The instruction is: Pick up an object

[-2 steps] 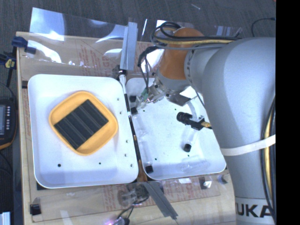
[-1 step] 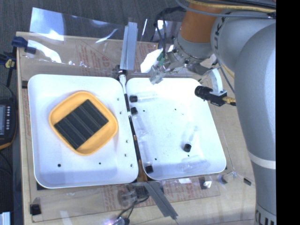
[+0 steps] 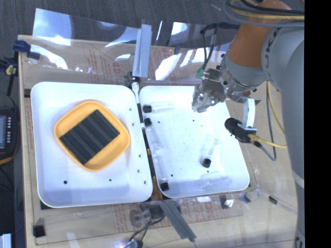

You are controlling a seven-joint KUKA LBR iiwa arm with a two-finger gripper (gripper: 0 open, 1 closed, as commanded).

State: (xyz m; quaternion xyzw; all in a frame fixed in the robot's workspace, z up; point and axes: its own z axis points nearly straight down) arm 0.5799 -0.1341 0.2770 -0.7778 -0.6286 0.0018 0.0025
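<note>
A yellow pad with a dark ribbed top (image 3: 92,134) lies flat in the left bin (image 3: 41,97), turned at a slant. In the right bin (image 3: 232,182) a small clear tube with a black cap (image 3: 207,158) lies near the front right. My gripper (image 3: 199,106) hangs over the back part of the right bin, pointing down, well apart from the tube and far from the pad. I see nothing hanging below it.
A metal divider (image 3: 140,50) rises at the back between the bins. Black clips (image 3: 147,109) sit along the right bin's left wall. A yellow cable and a black fitting (image 3: 239,129) hang beside the wrist over the bin's right side.
</note>
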